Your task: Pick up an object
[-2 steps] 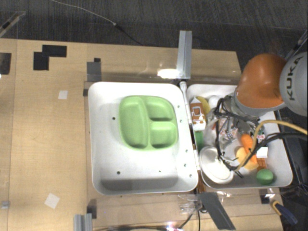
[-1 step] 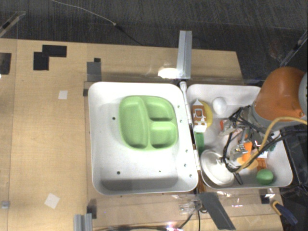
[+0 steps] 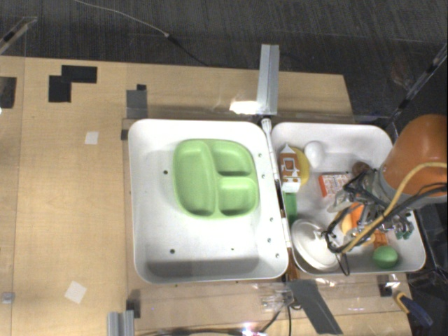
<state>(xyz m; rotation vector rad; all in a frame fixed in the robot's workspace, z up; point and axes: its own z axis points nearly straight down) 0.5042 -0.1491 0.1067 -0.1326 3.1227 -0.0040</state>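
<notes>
The arm, with its orange band (image 3: 422, 148), reaches into the right bin (image 3: 364, 133), and my gripper (image 3: 355, 214) is low among the objects, wrapped in cables. An orange item (image 3: 352, 218) lies right under it. Nearby are a red and white box (image 3: 334, 183), a silver bowl (image 3: 311, 243) and a green ball (image 3: 385, 256). Along the bin's left wall lie a brown and white carton (image 3: 289, 168), a yellow piece (image 3: 303, 164), a green bottle (image 3: 289, 206) and a white round object (image 3: 313, 150).
The left bin (image 3: 150, 208) holds a green divided plate (image 3: 213, 177). A metal post (image 3: 269, 79) stands behind the wall between the two bins. Wooden bench surface (image 3: 63, 208) stretches to the left.
</notes>
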